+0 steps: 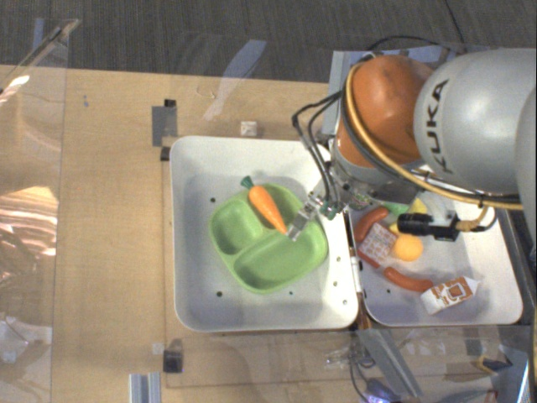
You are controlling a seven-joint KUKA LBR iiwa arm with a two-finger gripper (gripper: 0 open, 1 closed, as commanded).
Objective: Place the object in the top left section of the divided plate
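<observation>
Hand (pixel 304 217) of the grey arm hovers low over the green divided plate (pixel 252 267), its slim metal tips just beside the lower end of a toy carrot (pixel 267 207); whether they are spread or closed cannot be told from this angle, and nothing shows between them. Carrot lies slantwise across an upper section of the plate, its orange body crossing the ridge, its green top (pixel 247 182) pointing toward the bin's far wall. It looks like moulded plastic: light, stiff, smooth and likely slippery, tapering to a narrow tip, so a grip across the thicker middle would probably hold better than one near the point. Plate sits inside the left white bin (pixel 193 225) on the counter (pixel 92 225). Right bin (pixel 495 309) holds other toy food, among it a sausage (pixel 407 280), a yellow ball (pixel 409 248) and a small carton (pixel 449 293).
</observation>
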